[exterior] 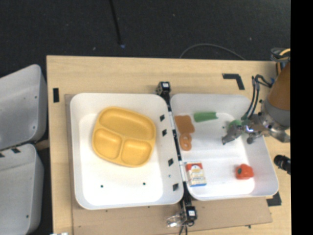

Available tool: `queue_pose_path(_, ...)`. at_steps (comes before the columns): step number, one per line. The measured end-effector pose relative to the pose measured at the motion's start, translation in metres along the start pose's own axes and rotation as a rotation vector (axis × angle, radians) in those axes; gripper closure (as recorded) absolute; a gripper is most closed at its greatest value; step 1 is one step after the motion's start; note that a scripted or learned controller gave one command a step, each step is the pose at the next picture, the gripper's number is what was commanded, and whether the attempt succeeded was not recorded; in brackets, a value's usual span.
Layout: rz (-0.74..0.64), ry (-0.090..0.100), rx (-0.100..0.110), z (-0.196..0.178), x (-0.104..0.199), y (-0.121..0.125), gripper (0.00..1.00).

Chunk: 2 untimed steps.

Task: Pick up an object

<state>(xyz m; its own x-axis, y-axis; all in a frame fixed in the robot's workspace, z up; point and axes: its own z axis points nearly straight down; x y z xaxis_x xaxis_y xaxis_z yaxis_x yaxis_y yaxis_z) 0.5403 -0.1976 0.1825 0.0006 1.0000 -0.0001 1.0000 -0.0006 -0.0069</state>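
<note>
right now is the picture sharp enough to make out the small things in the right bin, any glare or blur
Camera view: soft overall, even light; the white bins look slightly washed out; the red object and green object read by color only; the gripper is blurry.

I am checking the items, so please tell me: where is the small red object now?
The small red object lies in the right bin, near its lower right corner, right of the small box and below the gripper.
</note>
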Motion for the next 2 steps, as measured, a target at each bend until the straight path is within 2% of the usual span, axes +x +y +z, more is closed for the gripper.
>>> queue_pose_path(2,0.003,-0.001,-0.003,0.085,-0.002,0.003,0.0)
